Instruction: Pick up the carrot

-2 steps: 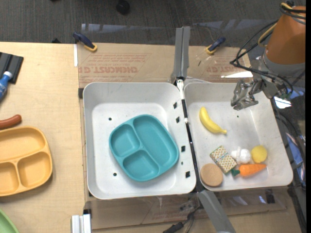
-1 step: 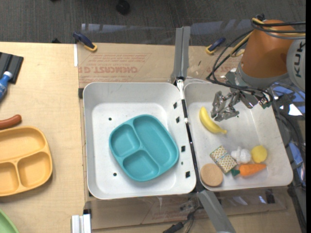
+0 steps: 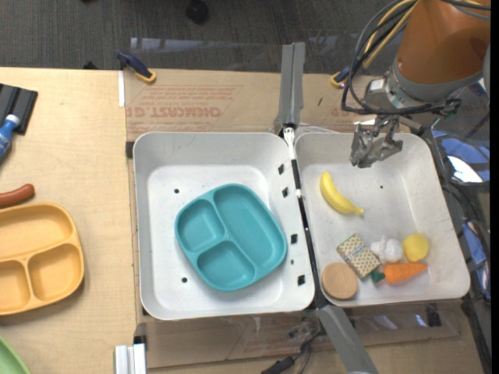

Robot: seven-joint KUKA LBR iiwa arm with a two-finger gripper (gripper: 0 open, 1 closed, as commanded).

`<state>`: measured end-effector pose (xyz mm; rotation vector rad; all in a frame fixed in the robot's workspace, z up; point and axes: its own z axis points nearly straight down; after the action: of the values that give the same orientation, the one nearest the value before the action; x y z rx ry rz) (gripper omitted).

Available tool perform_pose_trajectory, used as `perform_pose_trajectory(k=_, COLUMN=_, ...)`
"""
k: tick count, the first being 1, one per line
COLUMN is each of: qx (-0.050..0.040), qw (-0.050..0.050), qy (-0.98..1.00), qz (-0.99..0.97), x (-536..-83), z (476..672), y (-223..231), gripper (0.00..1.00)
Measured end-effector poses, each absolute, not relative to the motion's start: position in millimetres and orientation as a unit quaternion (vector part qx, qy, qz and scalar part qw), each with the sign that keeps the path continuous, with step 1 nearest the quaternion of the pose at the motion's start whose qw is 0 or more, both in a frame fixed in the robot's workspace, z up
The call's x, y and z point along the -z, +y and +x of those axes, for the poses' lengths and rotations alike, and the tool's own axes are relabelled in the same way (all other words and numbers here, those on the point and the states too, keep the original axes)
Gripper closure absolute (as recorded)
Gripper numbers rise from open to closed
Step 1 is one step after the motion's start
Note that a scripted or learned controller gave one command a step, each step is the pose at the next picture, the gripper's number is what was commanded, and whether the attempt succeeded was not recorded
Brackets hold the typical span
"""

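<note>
The carrot [image 3: 402, 272], orange with a green top, lies near the front right corner of the right bin [image 3: 437, 179]. My gripper [image 3: 373, 156] hangs over the back of that bin, well behind the carrot and above the banana. Its fingers look close together, with nothing between them.
In the right bin lie a banana [image 3: 338, 194], a patterned packet [image 3: 358, 255], a round tan cookie [image 3: 340, 281], a white piece [image 3: 386, 249] and a yellow lemon [image 3: 415, 246] just behind the carrot. The left bin [image 3: 156, 178] holds a teal divided plate [image 3: 229, 236]. A yellow tray [image 3: 35, 257] sits on the bench at left.
</note>
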<state>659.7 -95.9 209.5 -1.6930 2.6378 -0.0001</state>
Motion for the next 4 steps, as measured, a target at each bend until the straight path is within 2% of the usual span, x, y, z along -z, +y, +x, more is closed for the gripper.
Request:
perform_pose_trajectory(k=1, qx=-0.0004, qw=0.003, qy=0.907, qz=-0.422, x=-193, z=659.9, y=-143, gripper=1.0)
perform_pose_trajectory(k=2, qx=-0.001, qw=0.002, qy=0.756, qz=-0.654, x=-141, z=659.5, y=-125, gripper=1.0)
perform_pose_trajectory(k=3, qx=-0.0008, qw=0.003, qy=0.543, qz=-0.839, x=-122, z=659.3, y=-140, gripper=1.0)
perform_pose_trajectory(k=4, qx=0.0004, qw=0.003, qy=0.597, qz=-0.802, x=-208, z=634.9, y=-178, gripper=1.0)
